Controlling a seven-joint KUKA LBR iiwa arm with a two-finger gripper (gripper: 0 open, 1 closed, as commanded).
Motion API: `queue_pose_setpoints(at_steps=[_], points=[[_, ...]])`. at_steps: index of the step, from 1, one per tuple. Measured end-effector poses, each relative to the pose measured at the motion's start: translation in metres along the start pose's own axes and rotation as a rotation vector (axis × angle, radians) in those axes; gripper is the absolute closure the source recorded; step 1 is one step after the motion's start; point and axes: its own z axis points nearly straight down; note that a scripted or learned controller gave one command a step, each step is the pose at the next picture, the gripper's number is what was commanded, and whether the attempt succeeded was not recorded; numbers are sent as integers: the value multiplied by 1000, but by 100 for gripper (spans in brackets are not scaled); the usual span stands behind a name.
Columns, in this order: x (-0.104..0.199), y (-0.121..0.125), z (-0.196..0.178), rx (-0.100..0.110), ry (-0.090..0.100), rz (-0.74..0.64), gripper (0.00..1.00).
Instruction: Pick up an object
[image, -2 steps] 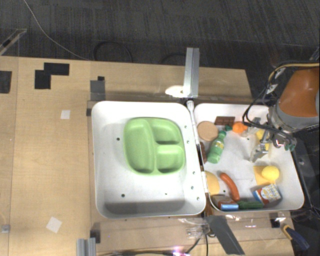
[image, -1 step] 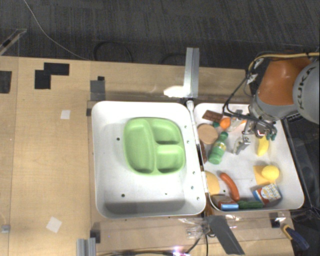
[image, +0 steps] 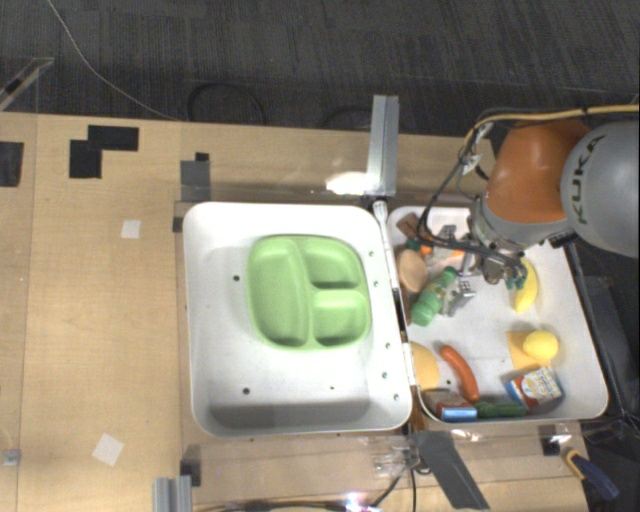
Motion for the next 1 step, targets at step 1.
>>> queue_pose_setpoints(at_steps=[1], points=[[70, 0, -2, -5, -6, 110, 0]])
